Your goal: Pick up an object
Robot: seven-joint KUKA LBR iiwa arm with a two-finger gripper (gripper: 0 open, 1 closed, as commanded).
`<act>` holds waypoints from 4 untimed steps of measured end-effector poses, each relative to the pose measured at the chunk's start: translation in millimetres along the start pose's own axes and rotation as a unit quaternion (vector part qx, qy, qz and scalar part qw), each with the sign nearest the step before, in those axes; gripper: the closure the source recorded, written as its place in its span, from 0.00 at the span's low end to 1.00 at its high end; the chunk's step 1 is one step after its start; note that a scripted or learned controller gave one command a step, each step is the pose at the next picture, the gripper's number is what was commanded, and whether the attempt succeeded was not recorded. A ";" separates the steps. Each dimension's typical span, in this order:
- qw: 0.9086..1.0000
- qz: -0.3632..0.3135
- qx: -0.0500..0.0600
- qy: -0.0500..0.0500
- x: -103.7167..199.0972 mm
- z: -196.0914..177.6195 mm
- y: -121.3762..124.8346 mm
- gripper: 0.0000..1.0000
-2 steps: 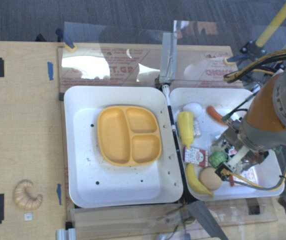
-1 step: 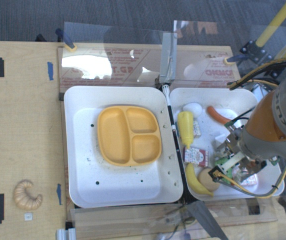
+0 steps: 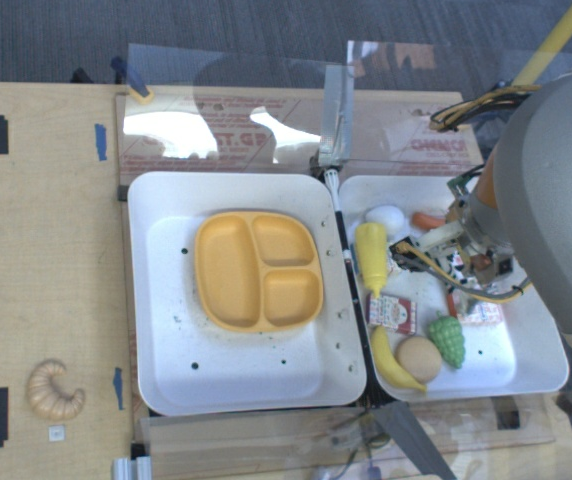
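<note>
Objects for picking: right bin (image 3: 541, 363), holding mustard bottle (image 3: 371, 255), banana (image 3: 394, 362), egg (image 3: 418, 357), green grapes (image 3: 447, 340), red packet (image 3: 391, 313). Gripper (image 3: 456, 258) low among them; its state cannot be told. Left bin (image 3: 156, 268): yellow divided plate (image 3: 259, 270). Advice: centre on one isolated item, descend vertically, close firmly.

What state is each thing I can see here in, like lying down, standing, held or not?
Yellow divided tray: flat in the left bin, nothing in its compartments.
Yellow bottle: lying down, right bin.
Banana: lying, touching the egg.
Green grapes: resting beside the egg.
Croissant: on the bench, outside the bins.
Pincer: low in the right bin.
</note>
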State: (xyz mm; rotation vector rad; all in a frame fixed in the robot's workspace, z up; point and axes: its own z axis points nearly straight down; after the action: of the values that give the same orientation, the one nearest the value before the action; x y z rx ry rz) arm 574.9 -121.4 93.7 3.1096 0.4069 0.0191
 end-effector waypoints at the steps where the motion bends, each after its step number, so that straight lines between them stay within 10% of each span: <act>1: 1.000 0.029 0.002 0.000 -81.5 1.0 -50.3 0.00; 2: 1.000 0.030 0.002 0.002 -80.4 -11.3 -49.0 1.00; 4: 1.000 0.028 0.004 0.002 -78.2 -30.8 -49.9 1.00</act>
State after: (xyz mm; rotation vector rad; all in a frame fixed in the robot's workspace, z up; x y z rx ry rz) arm 486.2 -93.3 123.2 3.1278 0.3219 0.0254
